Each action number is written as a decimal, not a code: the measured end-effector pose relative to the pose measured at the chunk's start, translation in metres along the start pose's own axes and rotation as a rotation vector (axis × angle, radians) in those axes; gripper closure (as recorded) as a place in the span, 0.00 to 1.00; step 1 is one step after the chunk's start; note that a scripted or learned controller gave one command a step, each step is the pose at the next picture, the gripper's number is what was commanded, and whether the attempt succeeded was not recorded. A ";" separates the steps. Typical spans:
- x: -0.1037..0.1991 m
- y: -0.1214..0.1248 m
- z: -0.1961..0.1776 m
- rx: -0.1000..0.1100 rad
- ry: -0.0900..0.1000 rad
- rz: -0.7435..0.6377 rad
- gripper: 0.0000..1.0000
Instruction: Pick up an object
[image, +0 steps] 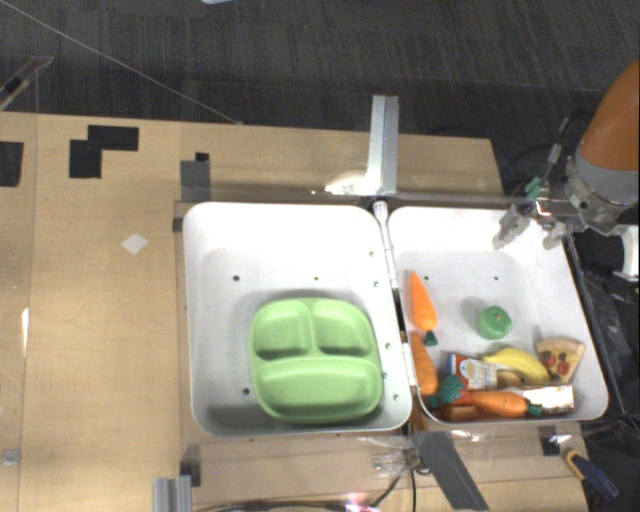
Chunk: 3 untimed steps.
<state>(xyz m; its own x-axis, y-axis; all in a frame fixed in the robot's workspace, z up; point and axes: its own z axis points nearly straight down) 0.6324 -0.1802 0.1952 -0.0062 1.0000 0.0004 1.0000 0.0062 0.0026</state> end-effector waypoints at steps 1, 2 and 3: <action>0.035 -0.059 0.098 0.001 0.000 0.069 0.00; 0.024 -0.076 0.103 -0.019 -0.002 -0.091 0.00; 0.012 -0.087 0.103 -0.019 -0.002 -0.127 0.00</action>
<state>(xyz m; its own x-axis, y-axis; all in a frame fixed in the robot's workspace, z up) 0.5460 -0.1686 0.0917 -0.1331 0.9911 -0.0034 0.9909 0.1331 0.0212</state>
